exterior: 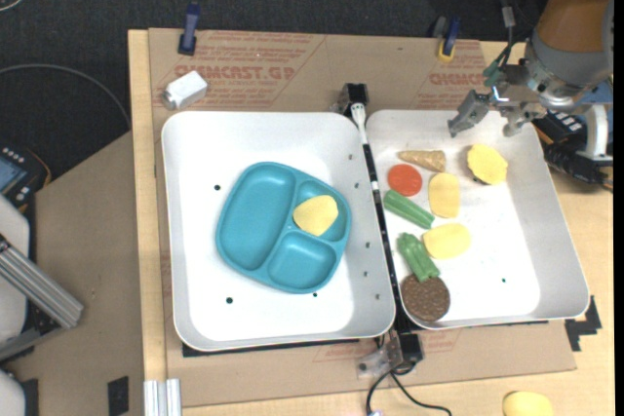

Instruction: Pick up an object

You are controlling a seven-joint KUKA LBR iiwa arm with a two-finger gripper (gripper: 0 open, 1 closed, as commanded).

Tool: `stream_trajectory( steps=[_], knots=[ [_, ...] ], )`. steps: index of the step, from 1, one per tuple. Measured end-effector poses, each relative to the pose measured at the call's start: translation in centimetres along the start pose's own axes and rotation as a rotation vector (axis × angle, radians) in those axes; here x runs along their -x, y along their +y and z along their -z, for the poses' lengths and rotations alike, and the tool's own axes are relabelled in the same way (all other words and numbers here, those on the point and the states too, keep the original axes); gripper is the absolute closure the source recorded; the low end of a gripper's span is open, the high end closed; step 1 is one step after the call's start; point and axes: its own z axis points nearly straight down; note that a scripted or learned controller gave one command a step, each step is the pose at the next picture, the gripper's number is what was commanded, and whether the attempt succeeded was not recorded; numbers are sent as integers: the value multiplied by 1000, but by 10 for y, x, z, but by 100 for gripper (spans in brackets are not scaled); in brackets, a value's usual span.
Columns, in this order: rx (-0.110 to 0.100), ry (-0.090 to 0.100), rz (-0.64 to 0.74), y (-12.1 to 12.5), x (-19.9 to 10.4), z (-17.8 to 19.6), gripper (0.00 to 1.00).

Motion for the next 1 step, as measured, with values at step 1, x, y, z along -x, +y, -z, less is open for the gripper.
stream_trajectory(
  steps=[1],
  knots=[
    [-14, 5, -4, -67, 1, -130, 0]
  ],
)
